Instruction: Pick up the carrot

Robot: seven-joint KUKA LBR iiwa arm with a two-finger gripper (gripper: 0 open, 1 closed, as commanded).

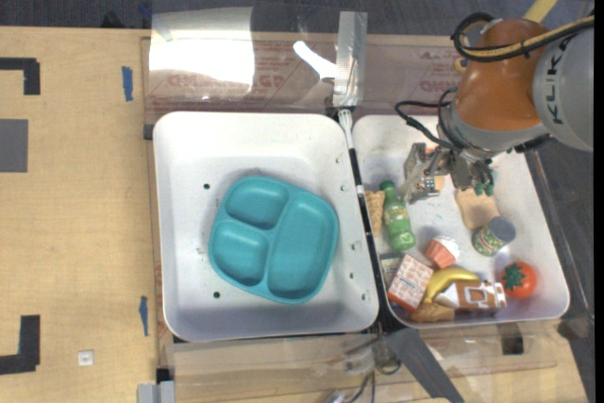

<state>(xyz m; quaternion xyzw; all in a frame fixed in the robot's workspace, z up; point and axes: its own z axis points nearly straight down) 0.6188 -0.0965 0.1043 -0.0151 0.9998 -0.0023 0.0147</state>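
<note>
Taking the carrot [441, 252] to be the small orange piece in the right bin [552, 245], though hard to confirm at this size. Lies at 6 o'clock from the gripper [429, 173], at 4 o'clock of the green bottle [397, 224], close at 12 o'clock of the banana [453, 280]. Probably light, stiff and smooth (likely plastic, so slippery). Best pinched across the middle from above. Cannot tell whether the gripper is open or closed.

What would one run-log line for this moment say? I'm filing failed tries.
task: pick up carrot | end effector: over right bin, above toy food | green bottle: in bin | teal divided plate: left bin
</note>
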